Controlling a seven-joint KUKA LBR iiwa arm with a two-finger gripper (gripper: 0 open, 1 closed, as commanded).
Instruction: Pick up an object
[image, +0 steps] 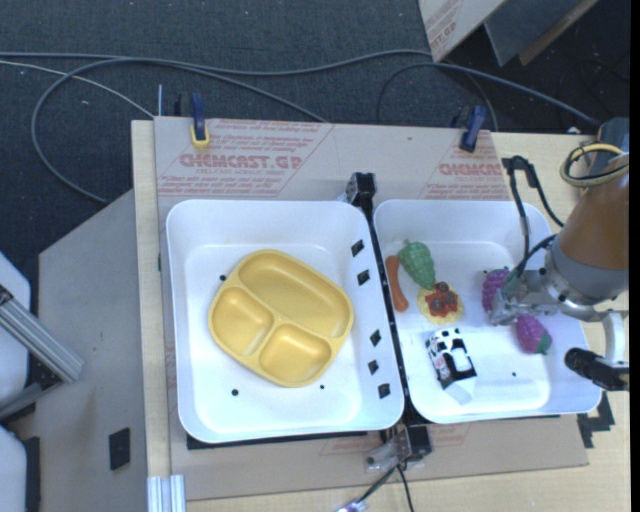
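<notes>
Your gripper sits low in the right bin, its state I cannot tell, purple grapes touching it, another purple bunch just beside, and pizza slice and black-and-white carton nearby.

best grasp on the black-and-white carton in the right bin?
Grip the black-and-white carton across its narrow width, jaws on the two long sides, coming straight down. It lies flat, its long axis running from upper left to lower right, apart from the pizza toy and with bare bin floor around it.
</notes>
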